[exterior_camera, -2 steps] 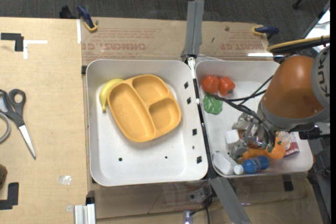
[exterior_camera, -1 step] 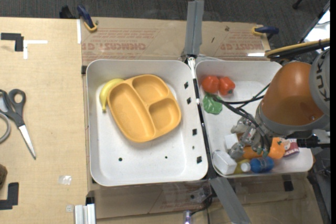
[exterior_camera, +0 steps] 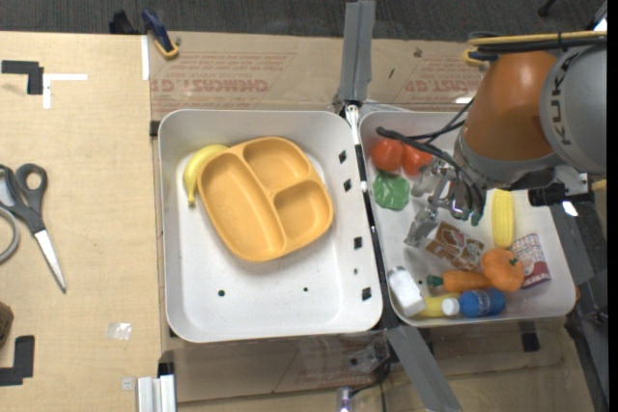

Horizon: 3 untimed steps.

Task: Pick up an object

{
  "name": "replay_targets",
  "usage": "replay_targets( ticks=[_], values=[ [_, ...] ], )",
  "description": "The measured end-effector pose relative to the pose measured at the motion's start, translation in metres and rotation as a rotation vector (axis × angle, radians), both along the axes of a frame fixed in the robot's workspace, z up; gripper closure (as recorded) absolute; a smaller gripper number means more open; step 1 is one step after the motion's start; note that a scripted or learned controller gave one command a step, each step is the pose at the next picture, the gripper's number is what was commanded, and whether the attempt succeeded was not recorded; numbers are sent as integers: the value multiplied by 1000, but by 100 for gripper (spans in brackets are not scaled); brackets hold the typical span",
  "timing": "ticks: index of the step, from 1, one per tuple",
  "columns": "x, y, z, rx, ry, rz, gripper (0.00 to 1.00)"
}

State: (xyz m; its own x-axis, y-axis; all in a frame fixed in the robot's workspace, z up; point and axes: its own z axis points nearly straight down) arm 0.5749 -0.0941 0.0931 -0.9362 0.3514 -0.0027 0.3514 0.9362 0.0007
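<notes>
The grey arm (exterior_camera: 570,111) with its orange band (exterior_camera: 517,106) is reaching in from the right and is hanging over the right bin (exterior_camera: 386,251). Its hand (exterior_camera: 446,203) is pointing down toward the middle of that bin, above a brown snack packet (exterior_camera: 454,246). Nothing is showing between its metal parts, and I cannot tell whether it is released or clenched, because the arm is covering much of it.

The right bin is holding a heap of toy food. A red tomato-like piece (exterior_camera: 388,152) is lying near the back left corner, with a green piece (exterior_camera: 391,192) just in front of it. A yellow corn cob (exterior_camera: 502,217) is lying to the right of the hand. An orange fruit (exterior_camera: 502,268) is sitting near the front right, touching a red and white packet (exterior_camera: 530,260). Along the front wall, a white bottle (exterior_camera: 406,292), a carrot (exterior_camera: 462,282), a yellow piece (exterior_camera: 436,308) and a blue piece (exterior_camera: 480,303) are lying close together.

The left bin (exterior_camera: 193,294) is holding an orange divided plate (exterior_camera: 266,198) with 3 compartments, tilted across the bin. A banana (exterior_camera: 198,167) is lying against the plate's back left edge.

On the table (exterior_camera: 87,207), scissors (exterior_camera: 34,217) are lying well to the left of both bins.
</notes>
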Motion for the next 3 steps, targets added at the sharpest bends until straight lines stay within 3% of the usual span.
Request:
replay_targets(
  ticks=[1,2,3],
  values=[
    [-65,-31,-1,0,0,-68,0],
    [-85,-6,7,-6,-39,-107,0],
    [-85,-6,6,-4,-32,-171,0]
  ],
)
